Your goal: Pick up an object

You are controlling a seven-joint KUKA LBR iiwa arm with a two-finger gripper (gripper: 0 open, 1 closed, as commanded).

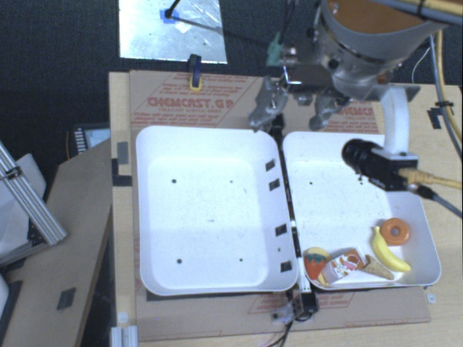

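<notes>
The right bin (325,194) holds several small items along its near edge: a yellow banana (388,252), an orange ring-shaped donut (395,230), a red-orange round fruit (315,261), a white and red packet (343,264) and a tan cone-shaped piece (377,269). My gripper (293,114) hangs high over the far rim where the two bins meet. It is open, its two grey fingers (262,113) spread wide with nothing between them. The items lie well toward the near right, away from the gripper.
The left bin (206,208) sits beside the right one, with a row of black clips (278,208) along their shared edge. A black cylinder (372,163) on a white bracket juts over the right bin. Yellow cables (438,183) trail off to the right.
</notes>
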